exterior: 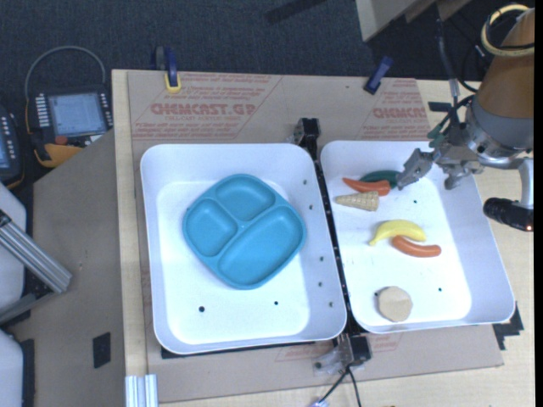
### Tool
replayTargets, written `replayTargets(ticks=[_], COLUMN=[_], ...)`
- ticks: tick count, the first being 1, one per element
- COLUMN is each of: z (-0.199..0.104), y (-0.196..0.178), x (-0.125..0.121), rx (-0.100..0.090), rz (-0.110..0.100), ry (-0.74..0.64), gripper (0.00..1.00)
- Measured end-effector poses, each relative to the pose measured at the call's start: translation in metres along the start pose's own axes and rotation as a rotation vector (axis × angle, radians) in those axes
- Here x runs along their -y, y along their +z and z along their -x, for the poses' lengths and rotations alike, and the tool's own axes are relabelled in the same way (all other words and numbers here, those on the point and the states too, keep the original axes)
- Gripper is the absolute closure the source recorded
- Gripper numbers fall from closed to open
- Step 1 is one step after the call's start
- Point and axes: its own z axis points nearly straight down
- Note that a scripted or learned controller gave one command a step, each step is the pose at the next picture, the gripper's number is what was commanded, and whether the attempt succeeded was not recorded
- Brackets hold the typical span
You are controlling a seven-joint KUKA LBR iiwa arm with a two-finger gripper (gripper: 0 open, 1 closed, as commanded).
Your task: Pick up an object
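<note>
Here, nearest the camera, a round tan biscuit-like piece (394,303) lies by the front edge of the right bin (475,270). Just behind it, near the bin's middle, a yellow banana (392,230) touches an orange sausage (417,247) on its right. Further back a pale cone (357,200) lies on its side, and right behind it an orange carrot (366,186) lies against a dark green vegetable (380,176), possibly a pepper, though the view is too coarse to be sure. In the left bin (161,253) a blue divided plate (243,229) sits roughly in the middle, tilted a little against the bin's edges. Both bins rest on a brown board (254,104) laid over the bench. At the far right the grey arm reaches in, and the jaws (433,172) hang above the back of the right bin, just right of the green vegetable. They stand spread apart with nothing between them.
</note>
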Motion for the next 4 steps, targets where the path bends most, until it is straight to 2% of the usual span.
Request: replayTargets(ticks=[1, 2, 3, 4], z=[0.000, 0.007, 0.005, 0.005], y=[-0.007, 0.041, 0.101, 0.136], x=[-0.003, -0.007, 0.003, 0.003], rx=[0.002, 0.000, -0.001, 0.000], rz=[0.012, 0.006, 0.004, 0.007], ry=[-0.003, -0.002, -0.002, -0.002], gripper=[0.00, 0.00, 0.00, 0.00])
